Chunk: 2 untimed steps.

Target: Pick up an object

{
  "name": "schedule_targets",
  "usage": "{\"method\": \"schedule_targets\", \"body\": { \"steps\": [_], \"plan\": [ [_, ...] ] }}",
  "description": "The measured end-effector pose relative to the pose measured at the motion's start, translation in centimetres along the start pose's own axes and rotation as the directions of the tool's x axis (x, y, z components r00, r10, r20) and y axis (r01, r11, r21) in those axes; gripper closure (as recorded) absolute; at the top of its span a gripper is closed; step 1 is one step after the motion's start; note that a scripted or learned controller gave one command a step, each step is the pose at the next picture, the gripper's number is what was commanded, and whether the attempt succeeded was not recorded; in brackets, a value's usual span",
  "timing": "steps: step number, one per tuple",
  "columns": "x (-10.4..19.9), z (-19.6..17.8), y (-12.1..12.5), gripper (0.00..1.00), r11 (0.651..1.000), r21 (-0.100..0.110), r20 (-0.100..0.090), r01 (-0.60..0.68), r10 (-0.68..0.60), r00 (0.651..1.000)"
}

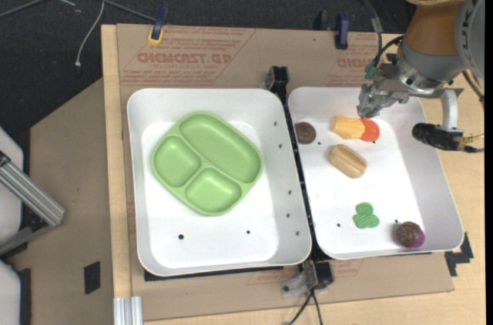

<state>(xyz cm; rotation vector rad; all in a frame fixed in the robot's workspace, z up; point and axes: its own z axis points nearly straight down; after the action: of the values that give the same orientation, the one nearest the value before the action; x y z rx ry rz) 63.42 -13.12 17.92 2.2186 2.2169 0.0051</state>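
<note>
While the gripper [368,109] is hovering at the upper part of the right bin [431,192], just over the yellow-and-orange carrot-like toy [355,128], the sound course is coming straight down so the fingers are straddling its narrow width, not its length. Whether the claw is spread or closed I cannot tell; its tips are blurring into the toy's upper edge. The toy bread roll [347,160] is lying just below, so the descent is wanting care not to nudge it. Near the divider a small brown round piece [306,132] is sitting, too small to identify.
</note>
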Motion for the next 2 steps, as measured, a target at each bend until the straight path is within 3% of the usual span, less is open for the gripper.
{"method": "schedule_targets", "body": {
  "steps": [1, 2],
  "plan": [
    [0.4, -5.2, -0.7, 1.0, 1.0, -0.001, 0.0, 0.002, -0.002, 1.0],
    [0.4, -6.5, -0.6, 1.0, 1.0, 0.003, -0.001, 0.002, -0.002, 1.0]
  ]
}}
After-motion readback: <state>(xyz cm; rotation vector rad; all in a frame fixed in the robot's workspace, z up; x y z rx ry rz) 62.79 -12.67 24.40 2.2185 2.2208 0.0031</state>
